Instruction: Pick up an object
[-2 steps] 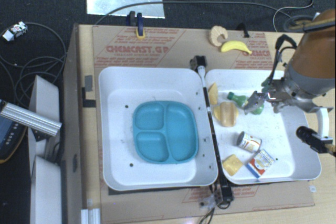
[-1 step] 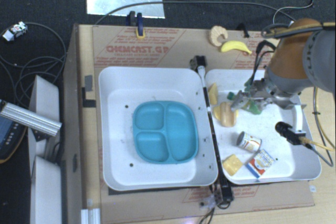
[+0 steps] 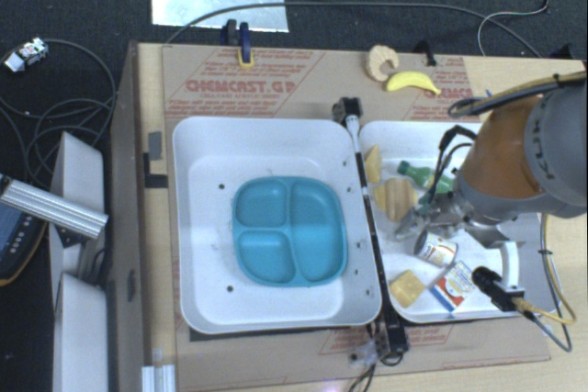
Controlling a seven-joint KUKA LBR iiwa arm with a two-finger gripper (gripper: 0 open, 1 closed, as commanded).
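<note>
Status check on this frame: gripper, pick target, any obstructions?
Gripper low in right bin, fingers unreadable. No object seen held. Small can and green bottle crowd it; blue divided plate sits in left bin.

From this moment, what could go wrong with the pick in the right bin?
1. The gripper is low among crowded items. The small can lies right beside it, with the tan piece and green bottle close by, so it may catch two things or push one aside.
2. The arm hides part of the right bin, so the camera may not confirm a grasp.
3. The black cable loops near the wrist and might snag.
</note>
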